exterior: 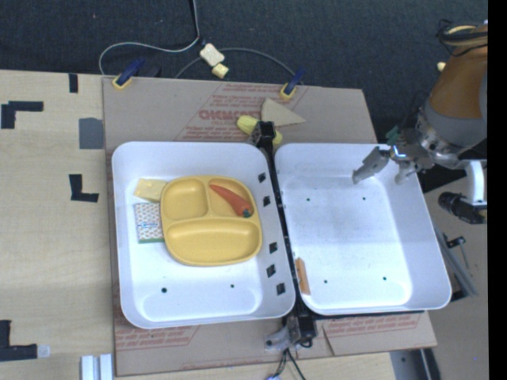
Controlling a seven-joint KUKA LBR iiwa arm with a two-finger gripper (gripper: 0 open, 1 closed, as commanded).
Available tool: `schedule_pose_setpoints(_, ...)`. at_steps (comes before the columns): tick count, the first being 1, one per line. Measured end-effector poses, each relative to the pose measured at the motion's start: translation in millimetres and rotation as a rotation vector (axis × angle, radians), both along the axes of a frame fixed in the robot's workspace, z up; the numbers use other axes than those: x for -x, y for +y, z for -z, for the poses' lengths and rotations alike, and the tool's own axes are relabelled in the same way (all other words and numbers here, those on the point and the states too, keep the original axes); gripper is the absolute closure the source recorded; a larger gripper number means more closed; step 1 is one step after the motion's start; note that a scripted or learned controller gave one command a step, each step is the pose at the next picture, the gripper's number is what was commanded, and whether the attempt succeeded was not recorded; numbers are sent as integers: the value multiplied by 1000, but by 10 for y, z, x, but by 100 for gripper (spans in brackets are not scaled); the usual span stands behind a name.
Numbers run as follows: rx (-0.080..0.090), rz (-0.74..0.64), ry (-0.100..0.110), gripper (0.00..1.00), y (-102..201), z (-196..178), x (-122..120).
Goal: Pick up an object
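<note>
Two shallow white plastic bins sit side by side on a brown cardboard sheet [238,109] laid over the pale wooden surface [47,236] — the left bin [131,291] and the right bin [356,236] touch along a black clip strip [273,212]. Blue-and-yellow clamps [127,76] grip the cardboard's far edge — a thin cable [190,30] loops over dark carpet [333,30] behind.

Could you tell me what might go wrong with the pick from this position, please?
The gripper is open above the right bin, far from the objects in the left bin. The red pepper lies inside the yellow tray, whose rims may block the fingers. The thin orange stick hugs the right bin's wall, hard to straddle.
</note>
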State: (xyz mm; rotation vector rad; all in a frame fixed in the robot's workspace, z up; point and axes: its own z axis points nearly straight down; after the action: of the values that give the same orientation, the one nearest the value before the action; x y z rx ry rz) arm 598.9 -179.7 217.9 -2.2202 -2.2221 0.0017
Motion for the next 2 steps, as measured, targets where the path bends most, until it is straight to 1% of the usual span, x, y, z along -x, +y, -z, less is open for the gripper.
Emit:
schedule_pose_setpoints(1,-1,-6,-1,0,735,631,-558)
schedule_pose_setpoints(2,-2,1,9,0,833,1283,-176)
